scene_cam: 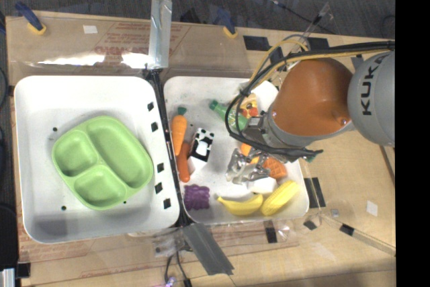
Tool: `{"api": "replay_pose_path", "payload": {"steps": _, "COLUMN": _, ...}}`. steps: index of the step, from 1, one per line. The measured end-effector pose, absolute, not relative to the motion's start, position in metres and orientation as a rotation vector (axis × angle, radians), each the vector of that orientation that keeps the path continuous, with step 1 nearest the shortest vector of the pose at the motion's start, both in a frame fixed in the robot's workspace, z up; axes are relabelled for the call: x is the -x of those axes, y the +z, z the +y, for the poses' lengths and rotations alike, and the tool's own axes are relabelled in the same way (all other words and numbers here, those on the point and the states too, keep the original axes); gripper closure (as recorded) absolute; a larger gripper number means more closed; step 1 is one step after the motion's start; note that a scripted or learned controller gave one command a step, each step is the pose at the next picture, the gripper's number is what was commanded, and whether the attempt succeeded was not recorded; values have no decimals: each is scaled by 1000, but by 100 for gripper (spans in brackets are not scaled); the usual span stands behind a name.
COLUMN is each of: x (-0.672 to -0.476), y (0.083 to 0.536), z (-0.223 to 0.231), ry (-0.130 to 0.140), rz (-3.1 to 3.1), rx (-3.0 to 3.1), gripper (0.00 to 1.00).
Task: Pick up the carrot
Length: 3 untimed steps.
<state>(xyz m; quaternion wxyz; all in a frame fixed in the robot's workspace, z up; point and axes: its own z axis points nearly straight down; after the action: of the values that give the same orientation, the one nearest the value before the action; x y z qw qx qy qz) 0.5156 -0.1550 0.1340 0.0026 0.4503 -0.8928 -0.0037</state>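
Arm [316, 101] covers much of the right bin [201, 87]; we cannot identify the orange item [274, 167] and white item [263, 185] beneath it. Green object [216, 105] partly hidden. Gripper [245, 170] finger spacing unreadable to us.

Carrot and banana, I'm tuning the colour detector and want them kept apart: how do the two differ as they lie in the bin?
The carrot is orange with a green top; the banana is yellow. The carrot lies straight along the right bin's left wall, well clear of the gripper; the banana curves along the near wall, just below the gripper. Both rest loose in that bin.
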Motion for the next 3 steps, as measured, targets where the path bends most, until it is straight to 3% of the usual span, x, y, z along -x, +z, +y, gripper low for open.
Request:
{"api": "replay_pose_path", "payload": {"steps": 1, "x": -513, "y": 200, "z": -109, "ry": 3, "rz": -2525, "rx": -1875, "gripper": 100}}
{"api": "replay_pose_path", "payload": {"steps": 2, "x": -579, "y": 246, "z": -150, "ry": 6, "rz": -2542, "rx": -1852, "gripper": 100}}
{"api": "replay_pose_path", "payload": {"steps": 3, "x": -535, "y": 91, "z": -152, "ry": -6, "rz": -2146, "rx": -2293, "gripper": 100}}
